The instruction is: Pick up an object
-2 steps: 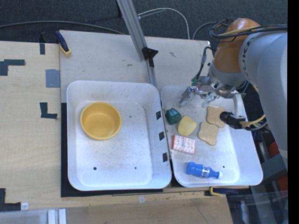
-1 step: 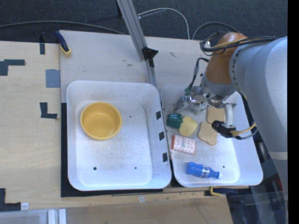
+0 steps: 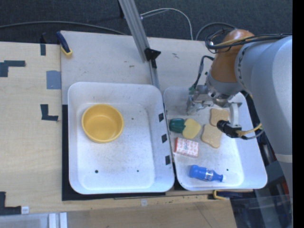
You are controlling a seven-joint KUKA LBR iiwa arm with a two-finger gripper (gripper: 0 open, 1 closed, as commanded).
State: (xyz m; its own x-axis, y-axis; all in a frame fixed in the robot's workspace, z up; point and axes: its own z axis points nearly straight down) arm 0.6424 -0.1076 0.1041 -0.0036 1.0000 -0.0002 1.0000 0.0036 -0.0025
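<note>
Seemingly gripper (image 3: 195,103) near right bin (image 3: 251,175) far rim — items crowd nearside.

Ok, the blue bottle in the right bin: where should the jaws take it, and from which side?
Take the blue bottle across the middle of its body, coming straight down from above. It lies flat on its side, long axis roughly left-right, with bare bin floor on both long sides, so the jaws should probably close across its width.

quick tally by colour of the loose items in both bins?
Yellow: 2, bowl in the left bin, pale piece in the right bin
Tan: 2, slices
Green: 1
Red-and-white: 1, packet
Blue: 1, bottle
Total: 7
</note>
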